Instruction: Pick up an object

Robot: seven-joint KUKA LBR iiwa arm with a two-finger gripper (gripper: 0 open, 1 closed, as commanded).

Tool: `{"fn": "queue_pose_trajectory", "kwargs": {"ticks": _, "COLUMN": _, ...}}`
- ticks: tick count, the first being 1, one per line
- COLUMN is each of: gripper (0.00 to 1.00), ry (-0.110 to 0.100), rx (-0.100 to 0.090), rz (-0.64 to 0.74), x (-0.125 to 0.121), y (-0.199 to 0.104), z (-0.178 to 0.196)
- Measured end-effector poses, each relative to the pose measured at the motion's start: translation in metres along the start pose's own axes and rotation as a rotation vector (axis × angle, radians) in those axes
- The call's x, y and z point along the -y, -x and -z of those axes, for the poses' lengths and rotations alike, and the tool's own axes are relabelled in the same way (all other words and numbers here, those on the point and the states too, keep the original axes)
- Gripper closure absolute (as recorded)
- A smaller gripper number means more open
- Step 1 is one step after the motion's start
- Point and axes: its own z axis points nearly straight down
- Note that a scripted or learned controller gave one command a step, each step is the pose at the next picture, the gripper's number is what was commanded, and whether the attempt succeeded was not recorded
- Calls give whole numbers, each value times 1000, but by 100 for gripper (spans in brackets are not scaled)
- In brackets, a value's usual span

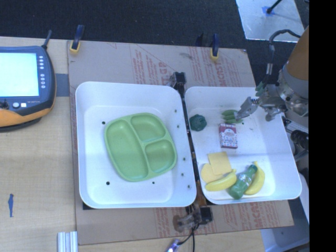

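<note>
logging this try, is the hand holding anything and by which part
Cannot be told: the hand is down at a small green item in the right bin.

One fixed camera, high above the bench, looking down at a slant.

You see both shallow white plastic bins whole: the left bin (89, 140) and the right bin (283, 156) sit mid-frame at a middling range. The grey arm with its orange band (294, 62) enters from your right, and dark floor lies beyond the bench's far edge.
</note>
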Motion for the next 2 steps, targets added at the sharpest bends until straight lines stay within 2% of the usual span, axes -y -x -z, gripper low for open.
{"fn": "queue_pose_trajectory", "kwargs": {"ticks": 1, "gripper": 0, "ry": -3, "rx": 0, "rz": -2, "x": 52, "y": -40, "z": -128}}
{"fn": "queue_pose_trajectory", "kwargs": {"ticks": 2, "gripper": 0, "ry": 0, "rx": 0, "rz": 0, "x": 73, "y": -34, "z": -140}}
